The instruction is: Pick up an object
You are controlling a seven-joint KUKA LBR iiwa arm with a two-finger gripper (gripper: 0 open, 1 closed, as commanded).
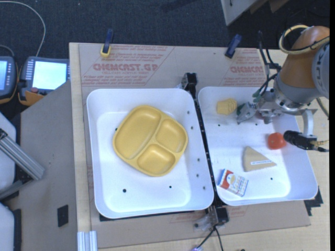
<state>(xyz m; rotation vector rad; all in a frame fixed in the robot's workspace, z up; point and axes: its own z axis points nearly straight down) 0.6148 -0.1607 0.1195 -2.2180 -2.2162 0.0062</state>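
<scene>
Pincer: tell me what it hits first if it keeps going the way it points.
Probably the small yellow object: the pincer points left toward it in the right bin. Depth is unclear; it might pass above.

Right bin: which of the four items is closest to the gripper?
The yellow lump, at the bin's far left corner, just left of the gripper. The red ball, wedge and card lie farther toward the near side.

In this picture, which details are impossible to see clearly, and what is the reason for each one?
- End effector, camera view: small and dark above the right bin; whether anything sits in it cannot be judged.
- Small carton: its print is too small to read.
- Red object: too small to identify; a black part of the arm touches its right side.
- Arm: cut off by the right edge.
</scene>
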